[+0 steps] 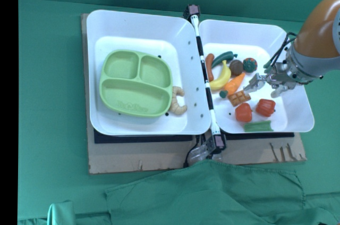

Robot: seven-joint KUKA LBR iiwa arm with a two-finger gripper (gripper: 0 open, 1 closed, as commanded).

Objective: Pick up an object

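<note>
The gripper (pixel 264 84) hangs over the right bin (pixel 297 112), reaching in from the right edge below the arm's orange band (pixel 321 24). Its two fingers stand apart, one pointing toward the toy pile and one toward the bin's near side, with nothing between them. Just left of the fingertips lies a carrot (pixel 236 82), and below that a brown waffle-like block (pixel 239 98). Nearest below the gripper sit two red-orange peppers, one (pixel 265 107) almost under the fingers and the other (pixel 243 112) slightly left of it; a green bean-like piece (pixel 258 125) lies beyond them by the bin's near wall. Up and left of the gripper are a red-and-green strawberry-like piece (pixel 249 64), a dark brown round piece (pixel 236 66), a dark green cucumber (pixel 223 57), a yellow banana (pixel 221 78) and an orange-red sausage shape (pixel 210 66). Well to the left, in the left bin (pixel 106 24), rests a light green divided plate (pixel 137 82) with embossed lettering near its front rim, too small to read, and a croissant (pixel 178 101) touching the plate's right edge.
</note>
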